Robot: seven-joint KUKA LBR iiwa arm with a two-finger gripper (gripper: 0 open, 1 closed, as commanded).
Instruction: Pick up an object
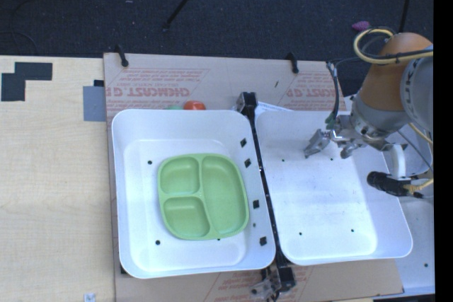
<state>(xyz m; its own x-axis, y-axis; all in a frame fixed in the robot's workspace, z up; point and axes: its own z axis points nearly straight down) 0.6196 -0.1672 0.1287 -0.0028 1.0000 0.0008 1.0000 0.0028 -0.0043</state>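
Here the green divided plate (203, 195) lies flat in the left bin (134, 131), well apart from the gripper (331, 145), whose fingers (316, 145) hang spread and holding nothing over the right bin (382, 240).

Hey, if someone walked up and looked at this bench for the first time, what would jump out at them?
First the pale green divided plate, lying flat in the middle of the left white bin. Next the grey arm with its orange band reaching in from the right, its gripper over the upper part of the right bin. A small orange object peeks out behind the left bin's far wall.
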